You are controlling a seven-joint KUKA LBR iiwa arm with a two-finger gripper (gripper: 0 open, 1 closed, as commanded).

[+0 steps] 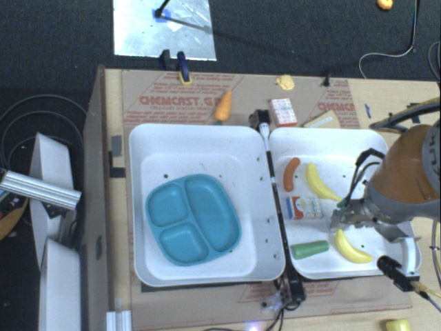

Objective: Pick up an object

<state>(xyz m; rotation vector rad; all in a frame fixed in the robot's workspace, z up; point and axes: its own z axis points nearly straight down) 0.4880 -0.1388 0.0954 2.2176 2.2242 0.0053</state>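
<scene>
Bananas (322, 183) beside tool (342, 217)

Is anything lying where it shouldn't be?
Yes. A carrot, a small box and a yellow bit lie on the cardboard behind the bins, not inside them. An orange ball sits far off on the dark floor.

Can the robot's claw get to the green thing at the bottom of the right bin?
Probably yes. The claw is right nearby, and nothing lies on top of the green thing.
</scene>
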